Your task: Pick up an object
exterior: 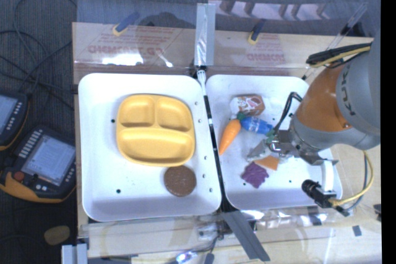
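Observation:
In the right bin [235, 195] lie an orange carrot [228, 135], a brown snack packet [249, 104], a blue bottle [256, 126], a purple piece [254, 174] and a small orange wedge [268, 163]. My gripper [267, 149] hangs low over the middle of this bin, just above the orange wedge and right of the carrot. Its metal fingers point left and down. The arm's orange band [322, 108] covers the bin's right side.
The left bin [99, 195] holds a yellow divided plate [155, 129] and a brown round cookie [180, 181] near its front right corner. A ridge separates the two bins. Cables and a pendant lie on the floor at the left.

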`<state>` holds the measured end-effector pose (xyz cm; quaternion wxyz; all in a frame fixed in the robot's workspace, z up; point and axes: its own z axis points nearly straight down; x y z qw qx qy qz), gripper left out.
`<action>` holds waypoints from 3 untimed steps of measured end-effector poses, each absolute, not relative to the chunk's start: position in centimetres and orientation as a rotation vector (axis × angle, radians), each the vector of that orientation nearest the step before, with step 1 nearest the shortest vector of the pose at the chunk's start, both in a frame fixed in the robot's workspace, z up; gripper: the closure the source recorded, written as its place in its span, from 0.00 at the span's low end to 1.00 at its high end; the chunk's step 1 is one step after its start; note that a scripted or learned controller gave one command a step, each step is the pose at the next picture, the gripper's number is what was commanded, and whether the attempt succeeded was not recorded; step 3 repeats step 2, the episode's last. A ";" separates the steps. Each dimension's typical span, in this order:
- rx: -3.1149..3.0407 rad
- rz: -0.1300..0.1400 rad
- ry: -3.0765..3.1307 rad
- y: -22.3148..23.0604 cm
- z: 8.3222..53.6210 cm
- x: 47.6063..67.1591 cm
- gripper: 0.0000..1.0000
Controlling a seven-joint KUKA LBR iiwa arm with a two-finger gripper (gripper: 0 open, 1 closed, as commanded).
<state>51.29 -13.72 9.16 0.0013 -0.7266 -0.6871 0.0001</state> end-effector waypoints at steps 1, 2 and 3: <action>-2.305 0.013 -2.124 -3.7 17.9 51.4 1.00; -2.184 0.016 -2.251 -0.9 17.9 51.5 1.00; -2.184 0.016 -2.251 -0.9 17.9 51.5 1.00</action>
